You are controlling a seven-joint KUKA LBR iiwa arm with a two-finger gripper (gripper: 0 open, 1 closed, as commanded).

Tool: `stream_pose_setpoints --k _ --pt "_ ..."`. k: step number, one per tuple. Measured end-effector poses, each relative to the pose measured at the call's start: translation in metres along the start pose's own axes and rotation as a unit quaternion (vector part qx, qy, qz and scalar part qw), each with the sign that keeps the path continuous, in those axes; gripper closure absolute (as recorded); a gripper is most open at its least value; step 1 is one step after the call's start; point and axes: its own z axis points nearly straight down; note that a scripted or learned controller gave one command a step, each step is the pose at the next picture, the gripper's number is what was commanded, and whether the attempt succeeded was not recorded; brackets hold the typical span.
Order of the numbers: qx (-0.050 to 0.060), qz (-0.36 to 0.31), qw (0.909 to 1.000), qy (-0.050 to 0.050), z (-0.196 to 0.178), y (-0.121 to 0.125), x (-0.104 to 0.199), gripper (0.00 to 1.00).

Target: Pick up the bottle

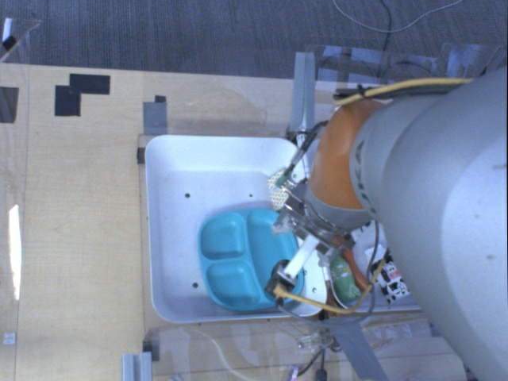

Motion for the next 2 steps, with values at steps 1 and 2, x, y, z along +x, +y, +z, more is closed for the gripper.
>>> stream_pose_setpoints --k 1,2 --pt "-0.004 0.272 0.9623 0.013 0.09 -0.05 0.074 0.0" --pt "0.0 0.254 0.9672 0.001 -0.004 -0.046 0.066 0.0"
